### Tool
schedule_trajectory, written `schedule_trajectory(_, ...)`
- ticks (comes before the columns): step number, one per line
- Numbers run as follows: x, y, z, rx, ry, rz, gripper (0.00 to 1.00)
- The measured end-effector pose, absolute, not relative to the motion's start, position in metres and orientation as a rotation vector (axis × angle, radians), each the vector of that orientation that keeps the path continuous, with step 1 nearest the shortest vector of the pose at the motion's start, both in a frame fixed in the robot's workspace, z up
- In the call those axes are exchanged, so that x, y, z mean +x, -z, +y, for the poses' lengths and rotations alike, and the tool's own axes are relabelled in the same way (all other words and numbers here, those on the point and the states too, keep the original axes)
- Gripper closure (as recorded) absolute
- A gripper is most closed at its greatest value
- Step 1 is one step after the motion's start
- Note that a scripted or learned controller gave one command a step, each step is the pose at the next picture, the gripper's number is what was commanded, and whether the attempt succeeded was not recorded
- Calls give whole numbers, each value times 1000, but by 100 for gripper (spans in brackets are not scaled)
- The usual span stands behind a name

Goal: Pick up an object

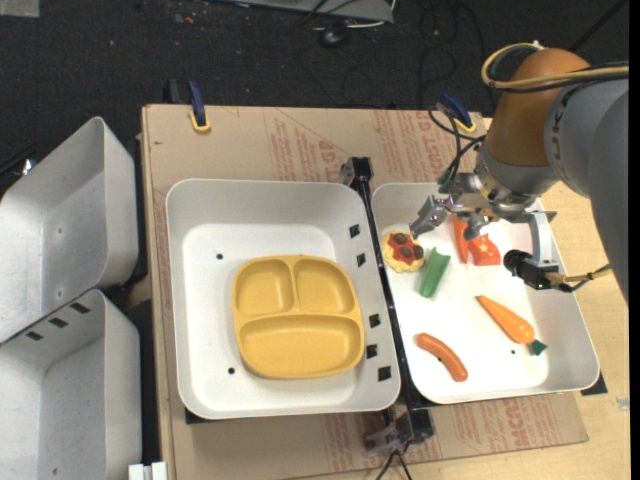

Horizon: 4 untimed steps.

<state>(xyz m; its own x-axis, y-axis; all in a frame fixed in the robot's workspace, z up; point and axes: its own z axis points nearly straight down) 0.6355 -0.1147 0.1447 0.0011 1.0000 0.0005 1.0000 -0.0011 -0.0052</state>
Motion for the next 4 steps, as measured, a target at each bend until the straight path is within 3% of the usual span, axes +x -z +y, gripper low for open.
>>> schedule_trajectory(1, 637, -97, -114, -2222, 5, -2219, 0)
schedule_trajectory(2, 641, -113, -112, -2226, 20, -2229, 100)
schedule_trajectory(4, 641, -215, -116, -2223, 6, -2228, 100)
